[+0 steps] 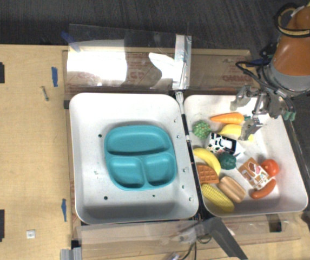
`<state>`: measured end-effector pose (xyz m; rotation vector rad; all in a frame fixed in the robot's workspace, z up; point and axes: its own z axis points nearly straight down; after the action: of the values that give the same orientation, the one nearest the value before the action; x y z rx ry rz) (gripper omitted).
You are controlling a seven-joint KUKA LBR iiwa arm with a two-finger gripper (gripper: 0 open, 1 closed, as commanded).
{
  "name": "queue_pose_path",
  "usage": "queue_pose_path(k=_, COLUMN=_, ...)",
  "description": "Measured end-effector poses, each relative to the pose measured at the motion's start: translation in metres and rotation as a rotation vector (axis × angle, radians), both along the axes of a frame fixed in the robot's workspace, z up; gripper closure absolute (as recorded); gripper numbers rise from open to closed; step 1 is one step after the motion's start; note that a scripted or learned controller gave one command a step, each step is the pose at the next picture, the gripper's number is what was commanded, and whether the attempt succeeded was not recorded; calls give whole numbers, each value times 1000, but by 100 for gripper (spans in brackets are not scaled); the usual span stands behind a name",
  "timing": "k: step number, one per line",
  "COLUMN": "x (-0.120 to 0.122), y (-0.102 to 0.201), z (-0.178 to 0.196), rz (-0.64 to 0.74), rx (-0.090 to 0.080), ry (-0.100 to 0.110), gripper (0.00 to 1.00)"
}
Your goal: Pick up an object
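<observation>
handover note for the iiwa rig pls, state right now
Gripper: low over the right bin, at its back, beside the carrot; nothing visibly between its fingers.
Toys all lie in the right bin: carrot, broccoli, banana, corn, hot dog, tomato.
Left bin holds a teal tray.
Done: nothing lifted. Left: grasp one toy and lift.

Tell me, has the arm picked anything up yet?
Not yet, it seems. The gripper hangs over the right bin, near the carrot, with nothing visibly between its fingers. The toy food lies in that bin. Grasping and lifting remain.
</observation>
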<state>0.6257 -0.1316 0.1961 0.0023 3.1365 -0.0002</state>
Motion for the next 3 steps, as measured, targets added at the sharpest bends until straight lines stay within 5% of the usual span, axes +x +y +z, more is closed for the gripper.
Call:
queue_pose_path(k=1, x=-42, y=-4, z=-87, rz=-23, rx=-1, ry=-4, gripper=0)
queue_pose_path(k=2, x=-130, y=0, z=-101, rz=-111, rx=-5, ry=-42, gripper=0)
queue_pose_path(k=3, x=-9, y=-28, z=-93, rz=-307, rx=3, ry=18, gripper=0)
